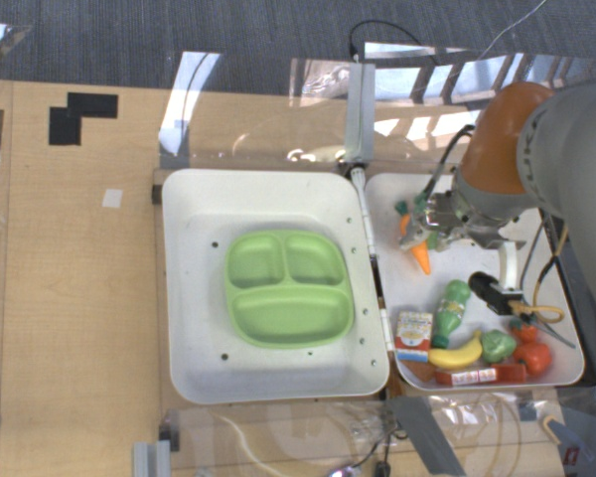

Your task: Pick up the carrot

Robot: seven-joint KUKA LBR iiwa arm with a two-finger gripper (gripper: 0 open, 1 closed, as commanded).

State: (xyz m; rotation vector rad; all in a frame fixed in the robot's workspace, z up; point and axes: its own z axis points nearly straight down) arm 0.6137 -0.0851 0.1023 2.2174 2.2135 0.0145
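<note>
**Carrot at the claw, upper end of the right bin — handling notes**

Left bin (179,366): holds a green divided plate (288,288) at its centre; nothing else in it.

Right bin (566,366): the carrot (421,257) lies toward 11 o'clock in this bin, a small orange cone pointing down toward 6 o'clock, clear of the pile. The claw (427,222) sits directly above it, at the carrot's 12 o'clock, close or touching; whether its fingers are spread or closed, I cannot tell. A second orange-and-green piece (404,219) shows at the claw's 9 o'clock; identity unclear.

Toward 6 o'clock in the bin, well apart from the carrot: a green bottle (451,311), small carton (413,330), banana (457,354), tomato (536,358).

Judgement on handling: likely a toy, so light, stiff, smooth-skinned and slippery. The taper invites squeeze-out toward the tip. Best hold is across the thick upper part, fingers square to the long axis. Not fragile; firm pinch acceptable.
</note>
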